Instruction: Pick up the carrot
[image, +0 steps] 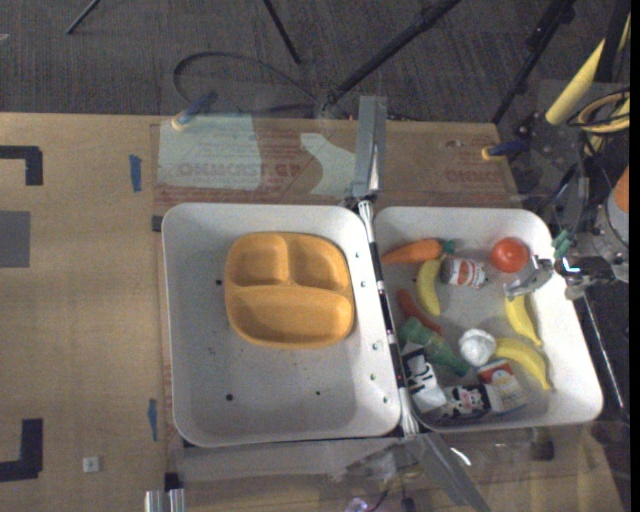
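A wooden bench (80, 300) is being viewed from above, with black tape corners (25, 160) being seen at its far left and short blue tape strips (134, 172) marking the surface beside the bins. The left bin (200, 380) is being occupied by an orange divided plate (290, 288), which is lying flat in the bin's upper middle, well apart from the walls. A grey metal rail (368, 150) is being seen running down toward the seam between the two bins.

In the right bin (580, 390), the carrot (412, 252) is lying on its side near the upper left corner, its orange body pointing left and its green top pointing right. Just below its green end, a small banana (428, 288) is being seen upright, with a small can (464, 272) beside it. A red and green vegetable (425, 325) is lying lower down, near a white ball (477, 347). Milk cartons (455, 395) are lying along the bottom wall. A red tomato (509, 254) is sitting near the top, and two more bananas (525, 340) are lying to the right.

The gripper (528, 281) is being held low over the right bin, just below the tomato and well apart from the carrot. Whether it is spread or pressed together cannot be told. Nothing is being seen pinched in it.
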